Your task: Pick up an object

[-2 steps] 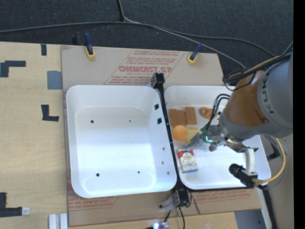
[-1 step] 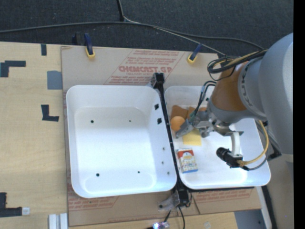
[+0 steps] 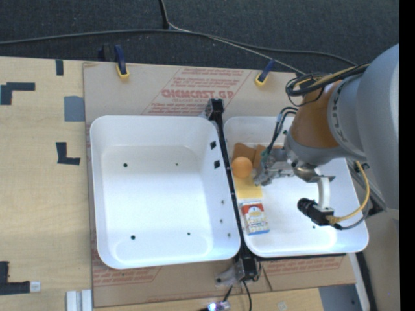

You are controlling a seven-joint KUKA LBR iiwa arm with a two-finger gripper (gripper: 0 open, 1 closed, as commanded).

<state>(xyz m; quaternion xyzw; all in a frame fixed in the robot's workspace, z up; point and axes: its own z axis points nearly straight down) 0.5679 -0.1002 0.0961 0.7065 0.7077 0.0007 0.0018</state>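
Nearest the camera, within the right bin [image 3: 350,238], a small flat carton [image 3: 255,217] with a red-and-white label lies against the left wall. Beyond it sits a pale yellow flat piece [image 3: 248,189], then a round orange ball [image 3: 242,167] and a brown block [image 3: 248,151]. Just right of the ball, the gripper [image 3: 266,172] hangs low; its grasp cannot be told. Above, the grey arm [image 3: 363,118] bends down from the right, orange band [image 3: 311,118] showing.

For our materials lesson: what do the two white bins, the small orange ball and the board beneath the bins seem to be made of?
Two shallow white bins: probably moulded plastic, with a smooth, faintly glossy surface and rounded corners. Small orange ball: matte, evenly coloured; plastic or foam, hard to tell. Brown flat board: likely cardboard, dull tan with red printed lettering.
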